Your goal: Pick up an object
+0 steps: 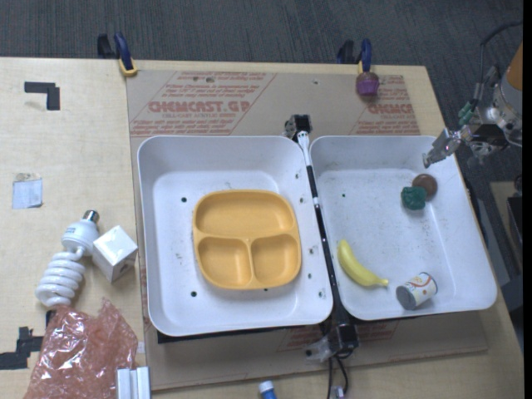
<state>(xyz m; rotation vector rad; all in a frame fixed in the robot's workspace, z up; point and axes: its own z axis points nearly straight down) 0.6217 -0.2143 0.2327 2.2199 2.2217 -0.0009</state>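
Note:
The right bin (465,248) holds a yellow banana (360,266), a small white printed cup (417,290) lying on its side, a dark green lump (413,198) and a brown ball (426,184) touching it. My gripper (442,149) hangs over the bin's far right corner, above and to the right of the brown ball, with nothing seen in it. In the left bin (162,223) lies a yellow divided plate (247,238).
A purple object (367,83) sits on the board behind the right bin, by a blue clamp. Left of the bins lie a spiral light bulb (66,264), a white cube (115,252) and a crumpled pink bag (79,356).

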